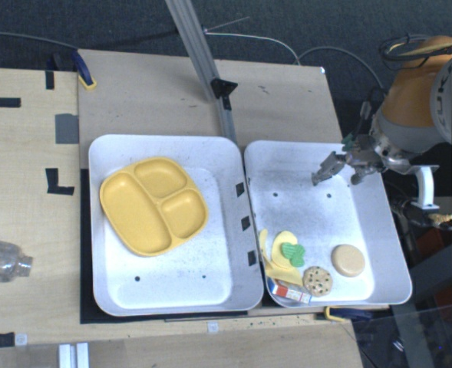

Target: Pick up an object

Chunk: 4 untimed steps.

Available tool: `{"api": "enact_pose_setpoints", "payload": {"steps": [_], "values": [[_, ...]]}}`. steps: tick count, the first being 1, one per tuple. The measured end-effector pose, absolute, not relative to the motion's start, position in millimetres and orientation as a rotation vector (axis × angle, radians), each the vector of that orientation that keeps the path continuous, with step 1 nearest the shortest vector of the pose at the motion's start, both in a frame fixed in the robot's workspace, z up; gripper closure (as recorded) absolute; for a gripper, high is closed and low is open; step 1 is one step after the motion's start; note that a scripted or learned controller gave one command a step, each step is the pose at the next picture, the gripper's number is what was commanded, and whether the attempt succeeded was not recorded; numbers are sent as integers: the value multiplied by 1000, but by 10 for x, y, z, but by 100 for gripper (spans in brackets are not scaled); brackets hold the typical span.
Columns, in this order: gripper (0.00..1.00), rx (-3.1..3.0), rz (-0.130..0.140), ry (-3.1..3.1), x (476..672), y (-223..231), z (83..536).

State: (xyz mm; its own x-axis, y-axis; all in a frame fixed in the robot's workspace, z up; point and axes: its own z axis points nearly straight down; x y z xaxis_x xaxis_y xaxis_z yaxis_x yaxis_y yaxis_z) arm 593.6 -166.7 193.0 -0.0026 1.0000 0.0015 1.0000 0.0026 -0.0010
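Observation:
My gripper point(339, 172) hangs over the upper right part of the right bin point(287, 159), open, with nothing between its fingers. At the bin's front lie a tan round piece point(349, 260), a chocolate-chip cookie point(317, 280), a green toy piece point(291, 253) on a yellow banana-like shape point(275, 245), and a small red and white packet point(287, 289). These objects sit well in front of the gripper, apart from it.
The left bin point(118, 282) holds a yellow divided plate point(153, 204). A metal pole point(195, 37) slants in from the top to the gap between the bins. A clear bottle point(1, 260) lies on the bench at far left.

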Motion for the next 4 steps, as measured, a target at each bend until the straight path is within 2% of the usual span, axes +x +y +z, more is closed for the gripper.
{"api": "enact_pose_setpoints", "payload": {"steps": [1,2,3,4], "values": [[0,-2220,6,-2220,5594,-1656,1878],[100,-2216,2,-2224,5613,-1643,1979],[100,-2211,4,-2225,5847,-1123,1440],[100,-2215,6,-2221,5947,-906,1041]]}}
